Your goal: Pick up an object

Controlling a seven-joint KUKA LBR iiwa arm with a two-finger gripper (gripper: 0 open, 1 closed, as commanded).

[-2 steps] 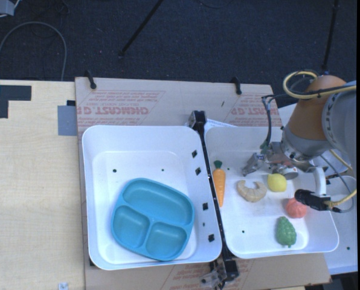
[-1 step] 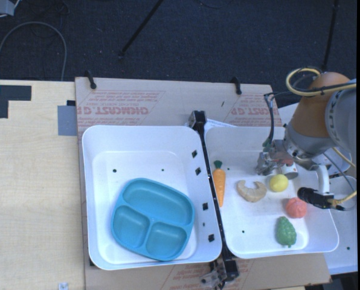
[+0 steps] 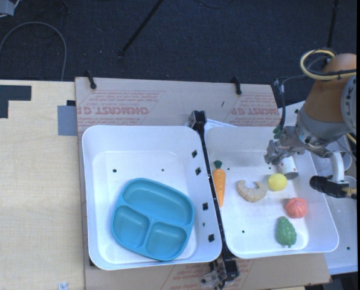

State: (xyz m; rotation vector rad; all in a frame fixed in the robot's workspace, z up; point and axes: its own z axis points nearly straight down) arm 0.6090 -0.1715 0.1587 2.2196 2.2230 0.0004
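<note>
The grey arm with its orange band is reaching in over the right-hand shallow white bin (image 3: 325,237), its two-finger jaws (image 3: 281,156) hanging just above a small round yellow fruit (image 3: 277,182), the likeliest target. Whether the jaws are spread or pressed together cannot be told. Near it are lying a beige curved pastry piece (image 3: 252,191), an orange toy carrot (image 3: 219,183), a red round fruit (image 3: 296,207) and a green knobbly vegetable (image 3: 286,231). The left bin (image 3: 92,144) is holding a blue divided plastic tray (image 3: 153,217).

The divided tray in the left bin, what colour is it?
Blue, a light sky blue all over; the tray shows in the camera view, lying in the left bin.
</note>
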